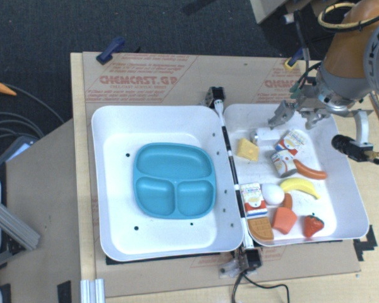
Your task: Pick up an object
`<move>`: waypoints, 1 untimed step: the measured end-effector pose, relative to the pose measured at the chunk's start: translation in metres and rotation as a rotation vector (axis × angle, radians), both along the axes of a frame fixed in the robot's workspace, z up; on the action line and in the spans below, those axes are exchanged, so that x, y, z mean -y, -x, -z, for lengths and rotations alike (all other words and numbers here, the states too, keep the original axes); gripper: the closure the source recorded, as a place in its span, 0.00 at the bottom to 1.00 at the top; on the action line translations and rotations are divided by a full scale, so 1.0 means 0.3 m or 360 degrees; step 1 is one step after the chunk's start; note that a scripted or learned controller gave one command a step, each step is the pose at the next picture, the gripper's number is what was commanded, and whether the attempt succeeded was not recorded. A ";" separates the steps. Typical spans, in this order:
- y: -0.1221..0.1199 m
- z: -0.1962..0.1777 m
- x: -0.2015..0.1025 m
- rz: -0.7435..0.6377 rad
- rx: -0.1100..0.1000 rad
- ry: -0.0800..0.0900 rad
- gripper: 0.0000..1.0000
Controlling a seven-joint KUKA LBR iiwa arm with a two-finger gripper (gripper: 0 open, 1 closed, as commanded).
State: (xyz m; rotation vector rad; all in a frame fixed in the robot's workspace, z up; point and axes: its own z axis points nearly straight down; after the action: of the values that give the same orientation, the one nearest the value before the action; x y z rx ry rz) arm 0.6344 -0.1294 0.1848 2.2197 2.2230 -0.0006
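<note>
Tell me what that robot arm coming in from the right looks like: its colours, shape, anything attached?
The arm is rounded and bulky, grey with an orange band above the wrist. A yellowish cable loops beside the orange part. Its wrist narrows to a grey metal gripper with two slim fingers. A black cylindrical fitting sticks out from a pale bracket to the gripper's side.

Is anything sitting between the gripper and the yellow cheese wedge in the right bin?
Nothing visible blocks it. The gripper hovers over the far end of the right white bin; the yellow cheese wedge lies toward the divider, with bare bin floor between. The small can sits off that line.
</note>
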 end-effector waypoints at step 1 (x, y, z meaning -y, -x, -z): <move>-0.107 0.334 -0.018 0.0000 -0.0001 -0.0001 0.00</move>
State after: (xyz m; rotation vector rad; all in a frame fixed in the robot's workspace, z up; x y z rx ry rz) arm 0.6664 -0.1241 0.0846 2.2202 2.2234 -0.0009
